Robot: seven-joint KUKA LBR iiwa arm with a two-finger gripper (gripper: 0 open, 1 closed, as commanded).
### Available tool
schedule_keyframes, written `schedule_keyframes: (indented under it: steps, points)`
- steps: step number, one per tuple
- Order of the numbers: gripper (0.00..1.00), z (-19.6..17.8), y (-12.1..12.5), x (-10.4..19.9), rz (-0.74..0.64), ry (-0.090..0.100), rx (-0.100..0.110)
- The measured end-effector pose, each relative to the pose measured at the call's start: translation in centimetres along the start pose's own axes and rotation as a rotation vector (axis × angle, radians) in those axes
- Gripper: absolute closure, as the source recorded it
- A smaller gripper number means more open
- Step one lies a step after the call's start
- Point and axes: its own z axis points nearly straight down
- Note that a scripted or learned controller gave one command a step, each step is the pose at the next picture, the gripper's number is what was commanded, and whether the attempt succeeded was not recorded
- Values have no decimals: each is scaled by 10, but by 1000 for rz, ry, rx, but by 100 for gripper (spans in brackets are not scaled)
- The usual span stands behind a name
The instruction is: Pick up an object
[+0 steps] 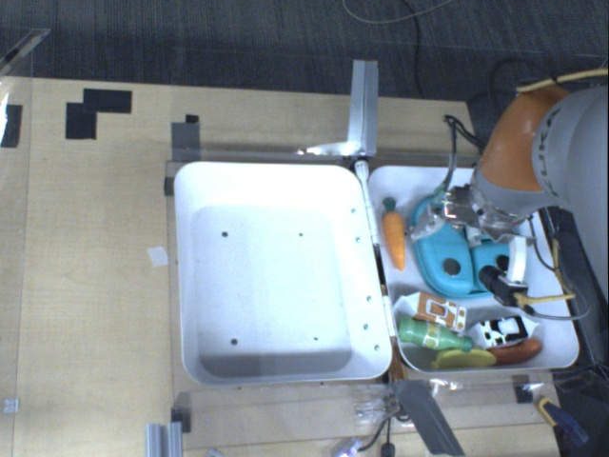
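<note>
Pale wooden surface [86,284] below me, dark carpet behind it, and two shallow white bins sitting side by side. I've got the big left-hand white bin [276,360] with only bare floor inside, so everything worth grabbing is crowded into the smaller right-hand white bin [561,350].

My grey arm with its orange band [533,155] reaches in from the right and hangs low over that crowded bin, which fits a try at the pile. The gripper [457,215] sits right at the upper edge of the glossy turquoise rounded plastic toy [452,260], the biggest piece in there and, I'd judge, the target. Whether the fingers are apart or together I cannot tell; the wrist hardware hides them.

The toy lies in the middle of the bin, smooth and bulbous, likely slippery. Just left of it lies a small orange carrot-shaped toy [394,239]. Below, a green bottle-like piece [423,332], a yellow and a red piece cluster against the near wall.
</note>
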Motion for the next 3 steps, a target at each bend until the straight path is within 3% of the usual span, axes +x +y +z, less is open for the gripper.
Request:
schedule_keyframes:
  steps: [1, 2, 3]
  points:
    - [100, -7, 0, 0, -1, 0, 3]
    - [100, -96, 28, 61, -280, 3, 23]
    - [100, -171, 64, 41, 85, -2, 18]
